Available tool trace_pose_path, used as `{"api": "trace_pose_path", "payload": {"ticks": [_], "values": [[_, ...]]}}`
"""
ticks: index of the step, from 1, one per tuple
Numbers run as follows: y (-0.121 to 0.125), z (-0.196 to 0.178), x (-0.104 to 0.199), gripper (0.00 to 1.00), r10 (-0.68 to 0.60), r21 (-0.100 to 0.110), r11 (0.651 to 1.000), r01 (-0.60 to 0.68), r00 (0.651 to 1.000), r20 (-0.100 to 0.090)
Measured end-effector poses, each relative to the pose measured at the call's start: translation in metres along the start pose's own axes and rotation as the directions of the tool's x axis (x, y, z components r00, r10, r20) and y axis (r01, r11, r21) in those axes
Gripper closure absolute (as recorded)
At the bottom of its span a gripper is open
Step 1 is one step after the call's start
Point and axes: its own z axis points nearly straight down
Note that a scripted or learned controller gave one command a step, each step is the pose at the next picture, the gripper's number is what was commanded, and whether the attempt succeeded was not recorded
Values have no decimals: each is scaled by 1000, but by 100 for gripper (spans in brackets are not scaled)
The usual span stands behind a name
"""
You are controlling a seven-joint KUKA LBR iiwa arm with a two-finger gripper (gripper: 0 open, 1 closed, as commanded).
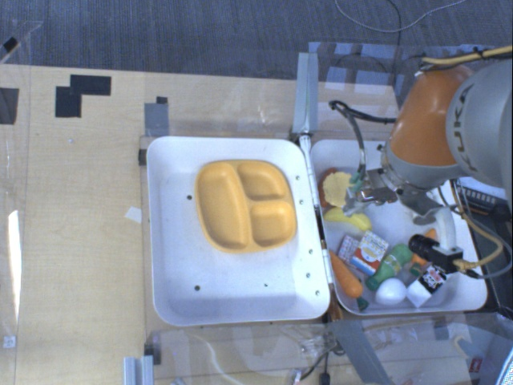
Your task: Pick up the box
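The box is a small, flat carton, white with red, blue and orange print, lying tilted among clutter in the right bin. An orange carrot lies just beside it at lower left, a green bottle touches its right side, and a yellow banana lies above it. The gripper hangs over the banana, well above the box; whether it is spread or closed cannot be told. The left bin holds a yellow divided tray. Both bins rest on the counter.
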Motion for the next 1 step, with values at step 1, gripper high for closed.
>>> {"api": "trace_pose_path", "payload": {"ticks": [1], "values": [[0,0,0,0,0,0,1000,0,1000,0]]}}
